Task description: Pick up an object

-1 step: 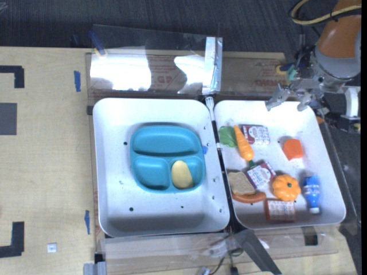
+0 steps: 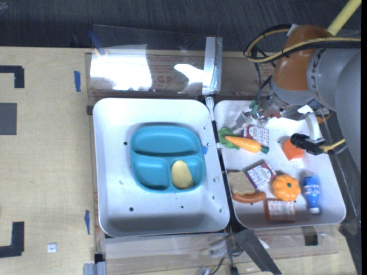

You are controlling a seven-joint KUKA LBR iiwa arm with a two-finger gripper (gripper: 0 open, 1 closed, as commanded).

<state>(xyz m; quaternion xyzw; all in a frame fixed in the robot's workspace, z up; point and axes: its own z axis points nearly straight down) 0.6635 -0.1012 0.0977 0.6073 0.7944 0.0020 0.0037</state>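
The right bin holds a jumble of small items. An orange carrot with a green top lies near its left wall. Below it sit a slice of bread, a red sausage, a small orange pumpkin, a blue bottle and a red-labelled can. Two printed packets lie among them. My gripper hangs over the far left corner of this bin, just above the carrot and the upper packet. Nothing is visibly held.
The left bin carries a blue divided plate with a yellow egg-shaped object in its lower right compartment. An orange block lies by the black cable fitting on the right. A clear panel stands behind the bins.
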